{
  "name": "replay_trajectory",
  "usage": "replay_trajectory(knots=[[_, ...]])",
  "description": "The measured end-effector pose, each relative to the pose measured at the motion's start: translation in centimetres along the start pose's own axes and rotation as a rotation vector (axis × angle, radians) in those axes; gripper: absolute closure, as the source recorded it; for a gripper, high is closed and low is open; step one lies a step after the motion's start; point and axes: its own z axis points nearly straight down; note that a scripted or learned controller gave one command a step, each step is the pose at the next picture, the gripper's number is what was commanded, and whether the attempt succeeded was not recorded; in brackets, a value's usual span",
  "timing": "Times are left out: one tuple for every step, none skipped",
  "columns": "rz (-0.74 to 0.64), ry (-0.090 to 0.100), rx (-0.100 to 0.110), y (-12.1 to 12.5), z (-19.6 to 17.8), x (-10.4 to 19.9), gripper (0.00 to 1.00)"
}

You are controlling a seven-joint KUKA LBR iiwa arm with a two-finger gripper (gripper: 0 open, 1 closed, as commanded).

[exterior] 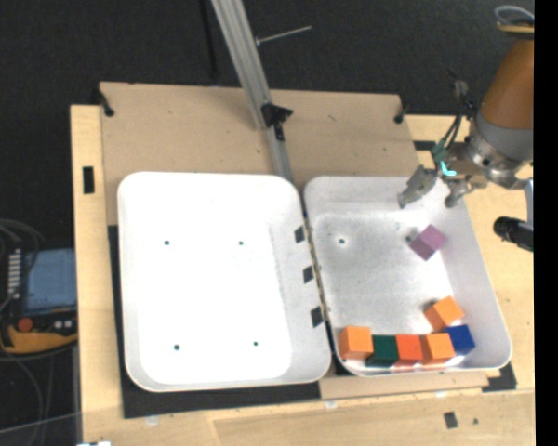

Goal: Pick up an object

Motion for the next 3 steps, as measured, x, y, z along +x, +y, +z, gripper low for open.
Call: replay_trajectory(knots=[[-0.003, -0.005, -0.003, 0.1, -0.3, -0.1, 0.00], [-0.001, -0.003, 0.000, 0.6, 5.6, -0.7, 0.00], [0.002, -0.006, -0.007, 0.1, 9.1, -1.4, 0.00]])
